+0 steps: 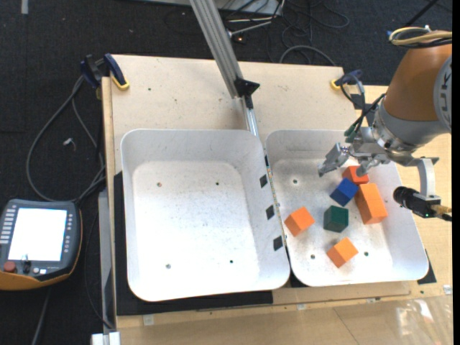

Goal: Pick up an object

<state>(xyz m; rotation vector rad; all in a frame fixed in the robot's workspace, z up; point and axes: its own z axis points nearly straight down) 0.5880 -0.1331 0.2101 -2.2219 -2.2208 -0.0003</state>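
Several small blocks lie in the right bin (pixel 402 264): a red-orange one (pixel 355 175) at the back, a blue one (pixel 344 191), a long orange one (pixel 371 203), a dark green one (pixel 336 218) and two orange cubes (pixel 299 220) (pixel 343 251). My gripper (pixel 346 166) hangs over the back of this bin, just above the red-orange block and the blue one. Its fingers stand spread apart, open, with nothing held between them. The red-orange block is partly hidden under the right finger.
The left bin (pixel 144 149) sits beside the right one, with a raised divider edge (pixel 269 192) between them. A metal pole (pixel 219 42) slants in from the back. A teach pendant (pixel 36 243) lies off the bench at left.
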